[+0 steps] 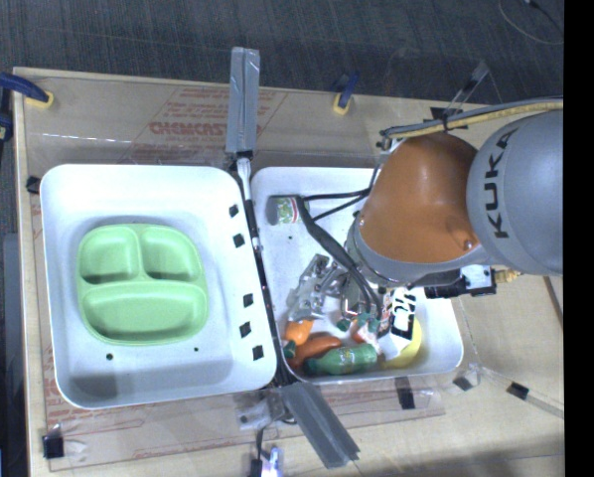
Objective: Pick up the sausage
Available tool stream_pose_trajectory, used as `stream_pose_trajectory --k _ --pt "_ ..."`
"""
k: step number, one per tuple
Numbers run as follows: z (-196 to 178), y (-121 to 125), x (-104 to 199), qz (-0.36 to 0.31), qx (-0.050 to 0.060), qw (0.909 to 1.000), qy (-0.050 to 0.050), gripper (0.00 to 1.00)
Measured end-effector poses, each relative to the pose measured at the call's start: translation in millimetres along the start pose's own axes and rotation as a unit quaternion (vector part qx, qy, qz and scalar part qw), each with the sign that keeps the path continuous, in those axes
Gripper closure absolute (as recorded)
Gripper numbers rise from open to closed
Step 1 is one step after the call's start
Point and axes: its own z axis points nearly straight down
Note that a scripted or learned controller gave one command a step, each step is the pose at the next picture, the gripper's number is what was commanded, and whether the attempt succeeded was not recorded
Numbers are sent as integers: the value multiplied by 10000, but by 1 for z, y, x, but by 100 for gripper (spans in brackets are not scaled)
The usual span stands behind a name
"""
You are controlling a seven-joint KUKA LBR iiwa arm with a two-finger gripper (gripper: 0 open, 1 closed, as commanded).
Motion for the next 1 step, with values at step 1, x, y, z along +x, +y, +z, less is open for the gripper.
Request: stream_pose_trajectory --k 1 --pt "0 22 7 -1608 -1 9870 18 100"
